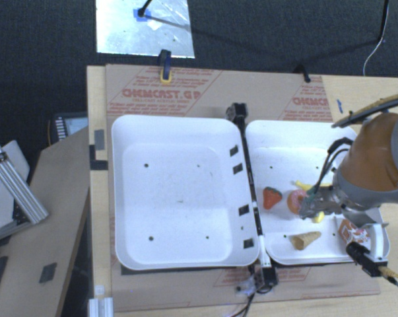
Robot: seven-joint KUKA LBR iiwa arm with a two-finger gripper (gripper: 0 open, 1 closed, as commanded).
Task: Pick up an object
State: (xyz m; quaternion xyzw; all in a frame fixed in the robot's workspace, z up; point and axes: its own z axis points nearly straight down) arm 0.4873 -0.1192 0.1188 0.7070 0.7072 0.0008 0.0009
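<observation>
The left bin (179, 190) lies to the left of the black divider (248, 190), its white floor marked by a few small dark dots. Behind both bins, the brown board (205, 88) under them carries red print reading "CHEMCAST GP" behind the left bin and again, slanted and partly cut off, behind the right bin (284, 144). A yellow and black clamp (165, 67) sits on the board's far edge, with a shiny metal sheet (144, 17) just beyond it.

Right of the divider, in the right bin, a red strawberry-like toy (272, 197) lies just beside the divider. Right of it sits a round pink and orange object (296, 201), with a thin yellow piece (301, 186) just behind it. Nearer the front rim lies a tan cone-shaped object (305, 240).

The arm (377, 164) reaches in from the right over the right bin, its orange band above the grey wrist, bent downward so the gripper (311, 207) sits low, at the right side of the round pink object and seemingly touching it. Whether its fingers are apart or together cannot be told. A small packet with red and white print (352, 232) lies by the bin's right front corner; the writing is too small to read.
</observation>
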